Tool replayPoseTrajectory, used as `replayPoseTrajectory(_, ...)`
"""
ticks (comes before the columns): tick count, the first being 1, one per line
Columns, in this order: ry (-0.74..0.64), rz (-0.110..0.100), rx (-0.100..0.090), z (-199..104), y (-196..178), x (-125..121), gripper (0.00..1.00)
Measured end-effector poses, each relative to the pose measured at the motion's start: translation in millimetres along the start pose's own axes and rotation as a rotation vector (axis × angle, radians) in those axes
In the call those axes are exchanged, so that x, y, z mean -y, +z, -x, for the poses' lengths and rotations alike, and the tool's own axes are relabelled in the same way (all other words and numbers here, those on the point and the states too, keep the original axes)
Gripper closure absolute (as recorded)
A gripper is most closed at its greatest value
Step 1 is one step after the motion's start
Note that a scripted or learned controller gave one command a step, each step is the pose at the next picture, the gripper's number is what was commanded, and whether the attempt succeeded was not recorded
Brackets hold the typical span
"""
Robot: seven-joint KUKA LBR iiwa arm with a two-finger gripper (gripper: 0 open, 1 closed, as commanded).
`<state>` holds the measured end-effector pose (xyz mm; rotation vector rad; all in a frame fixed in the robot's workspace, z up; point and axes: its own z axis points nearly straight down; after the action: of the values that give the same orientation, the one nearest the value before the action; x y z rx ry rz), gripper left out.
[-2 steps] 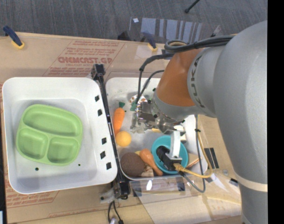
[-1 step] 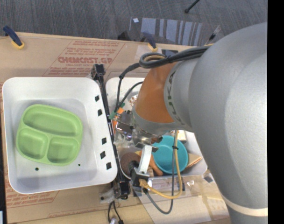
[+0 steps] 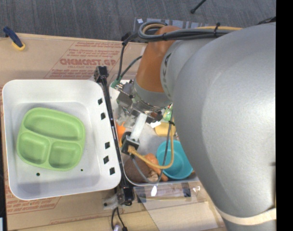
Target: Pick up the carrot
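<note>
Only readable bit is red print on the cardboard sheet (image 3: 64, 44) under the bins: "CHEMCAST GP" in big letters, at 12 o'clock from the left bin (image 3: 11, 95). The smaller red lines around it, and at 7 o'clock, are too tiny to read.

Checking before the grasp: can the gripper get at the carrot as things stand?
Probably yes: the gripper is over the right bin, close beside the carrot, an orange bit by the bin's inner wall with nothing on it. That wall may crowd it.
</note>
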<state>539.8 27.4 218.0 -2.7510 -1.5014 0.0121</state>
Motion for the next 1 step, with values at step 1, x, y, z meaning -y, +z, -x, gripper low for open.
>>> replayPoseTrajectory(1,-0.068,-0.004,0.006,14.6,29.4,49.2,1.0)
